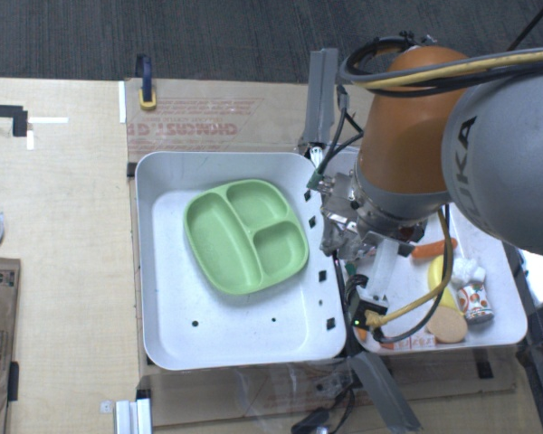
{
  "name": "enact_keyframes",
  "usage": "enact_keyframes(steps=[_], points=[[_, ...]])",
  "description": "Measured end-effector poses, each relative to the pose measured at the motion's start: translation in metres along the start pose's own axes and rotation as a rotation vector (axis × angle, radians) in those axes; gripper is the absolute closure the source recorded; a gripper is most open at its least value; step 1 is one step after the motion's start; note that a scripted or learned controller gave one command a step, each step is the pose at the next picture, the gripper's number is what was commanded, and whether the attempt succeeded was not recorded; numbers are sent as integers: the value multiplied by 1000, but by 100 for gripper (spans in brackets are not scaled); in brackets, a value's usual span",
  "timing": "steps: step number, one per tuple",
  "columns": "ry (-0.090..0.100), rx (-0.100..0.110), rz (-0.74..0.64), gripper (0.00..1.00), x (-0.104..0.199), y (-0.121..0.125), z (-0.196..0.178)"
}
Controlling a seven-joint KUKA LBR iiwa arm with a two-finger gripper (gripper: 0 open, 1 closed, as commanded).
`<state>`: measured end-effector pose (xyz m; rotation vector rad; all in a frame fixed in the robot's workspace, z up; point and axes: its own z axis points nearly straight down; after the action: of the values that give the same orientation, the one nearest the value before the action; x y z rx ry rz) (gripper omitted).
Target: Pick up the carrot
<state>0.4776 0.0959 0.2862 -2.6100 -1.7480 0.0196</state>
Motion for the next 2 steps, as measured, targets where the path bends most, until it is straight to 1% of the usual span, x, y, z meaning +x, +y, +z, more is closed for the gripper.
enact_keyframes(steps=[2], points=[[-10, 6, -3, 100, -1, 1, -15]])
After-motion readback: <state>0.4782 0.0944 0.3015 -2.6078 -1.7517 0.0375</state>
